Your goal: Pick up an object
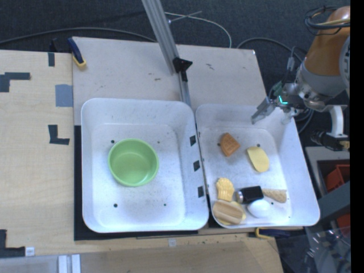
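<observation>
The right bin [296,152] holds several small items: a brown waffle-like piece [230,144], a pale yellow oval [258,158], a yellow ridged piece [224,189], a black and silver object [248,194], a white round item [260,207], a tan bun [228,212] and a cone-shaped piece [276,195]. My gripper [273,112] hangs over the bin's far right corner, above and right of the waffle piece. Its fingers point down and stand apart, with nothing between them.
The left bin [91,152] holds a green bowl [133,162]. A slanted metal pole [165,33] rises from the divider between the bins. A blue and yellow clamp [76,52] lies at the bench's far left corner. Cables trail behind the bench.
</observation>
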Available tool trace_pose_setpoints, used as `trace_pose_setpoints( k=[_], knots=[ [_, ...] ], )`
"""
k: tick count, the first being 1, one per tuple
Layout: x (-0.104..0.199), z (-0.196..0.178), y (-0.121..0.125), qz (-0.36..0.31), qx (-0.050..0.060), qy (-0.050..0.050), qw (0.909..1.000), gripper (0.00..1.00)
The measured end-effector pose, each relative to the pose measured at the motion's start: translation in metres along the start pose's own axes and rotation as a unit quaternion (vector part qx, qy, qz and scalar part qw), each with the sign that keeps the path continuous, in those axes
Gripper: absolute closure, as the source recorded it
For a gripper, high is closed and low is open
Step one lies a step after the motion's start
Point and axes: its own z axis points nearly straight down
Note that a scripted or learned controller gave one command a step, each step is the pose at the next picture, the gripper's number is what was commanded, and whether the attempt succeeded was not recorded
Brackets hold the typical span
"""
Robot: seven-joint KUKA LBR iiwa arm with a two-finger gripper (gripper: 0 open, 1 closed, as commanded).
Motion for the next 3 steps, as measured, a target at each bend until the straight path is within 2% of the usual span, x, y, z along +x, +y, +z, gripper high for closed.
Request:
trace_pose_setpoints(
  k=[1,2,3],
  knots=[
    [-0.003,0.064,-0.003,0.001,0.003,0.001,1.0000,0.00],
    [-0.011,0.120,0.001,0.001,0.001,0.000,1.0000,0.00],
    [-0.011,0.137,0.002,0.000,-0.001,-0.001,1.0000,0.00]
  ],
)
